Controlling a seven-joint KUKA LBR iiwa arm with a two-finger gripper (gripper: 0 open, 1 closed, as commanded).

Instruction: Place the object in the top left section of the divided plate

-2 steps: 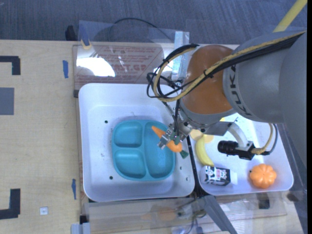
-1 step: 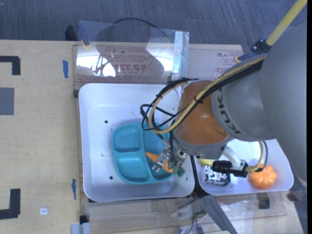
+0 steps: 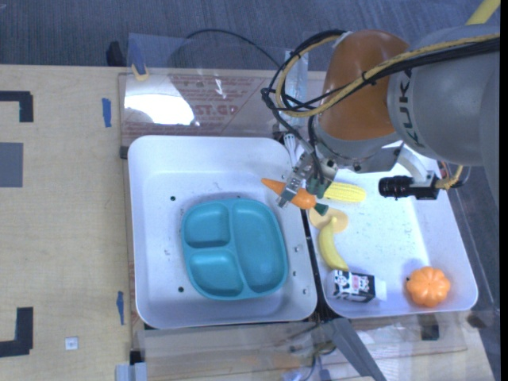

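Over the seam between the two white bins, the gripper (image 3: 298,187) hangs with a small orange carrot (image 3: 289,191) between its fingers; the carrot lies roughly level, its pointed end toward the left bin (image 3: 151,213) and its thicker end, with a bit of green, toward the right bin (image 3: 413,228). The jaws are closed on the carrot, which sits clear above the left bin's right rim. Below and to the left of it, the divided plate (image 3: 234,247) rests on the floor of the left bin, teal, with two smaller sections on its left side and one long section on its right. The carrot is near the plate's upper right corner but apart from it, and well apart from the top left section (image 3: 208,227). Just beside the gripper in the right bin lies a corn cob (image 3: 343,192), and under it a banana (image 3: 329,240) curves down the bin's left side. A small black and white carton (image 3: 355,286) lies near the front wall, with a little orange pumpkin (image 3: 429,285) to its right.
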